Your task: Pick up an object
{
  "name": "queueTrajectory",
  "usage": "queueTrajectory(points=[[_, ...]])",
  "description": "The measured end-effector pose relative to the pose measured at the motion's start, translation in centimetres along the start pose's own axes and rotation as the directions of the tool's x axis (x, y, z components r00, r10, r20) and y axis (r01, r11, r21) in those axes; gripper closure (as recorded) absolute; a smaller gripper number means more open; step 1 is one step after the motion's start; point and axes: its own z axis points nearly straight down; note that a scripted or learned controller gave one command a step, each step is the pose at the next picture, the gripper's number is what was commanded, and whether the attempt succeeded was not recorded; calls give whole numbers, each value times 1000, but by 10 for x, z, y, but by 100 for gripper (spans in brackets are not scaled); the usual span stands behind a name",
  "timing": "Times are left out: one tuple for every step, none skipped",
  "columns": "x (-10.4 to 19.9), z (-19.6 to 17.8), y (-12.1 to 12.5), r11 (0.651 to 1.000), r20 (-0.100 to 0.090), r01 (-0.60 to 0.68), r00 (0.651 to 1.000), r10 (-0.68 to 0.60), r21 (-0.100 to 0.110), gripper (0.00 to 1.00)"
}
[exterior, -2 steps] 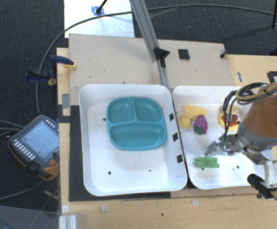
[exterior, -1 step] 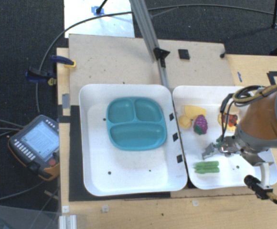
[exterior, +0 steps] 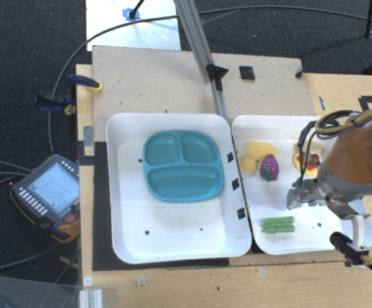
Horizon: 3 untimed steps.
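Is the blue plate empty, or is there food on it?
Empty. The blue plate in the left bin shows bare teal in all three sections. The toy food, like the purple grapes, lies in the right bin.

The robot arm [exterior: 359, 162] comes in from the right side of the view. It is big and round, with a wide orange part near the top and a grey part below it. Black and yellow wires loop over the orange part. The arm bends down and to the left. At its end sits the claw [exterior: 296, 197], small and grey, pointing down and hanging low. The claw is too small and dark to tell how it stands. A white piece with a black tip sticks out below the arm.
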Motion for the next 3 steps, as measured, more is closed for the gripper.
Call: queueTrajectory(points=[[0, -56, 12, 1000, 2, 3, 1000, -3, 6, 100], [3, -120, 15, 1000, 2, 4, 1000, -4, 4, 100], [3, -133, 17, 1000, 1, 4, 1000, -4, 9, 100]])
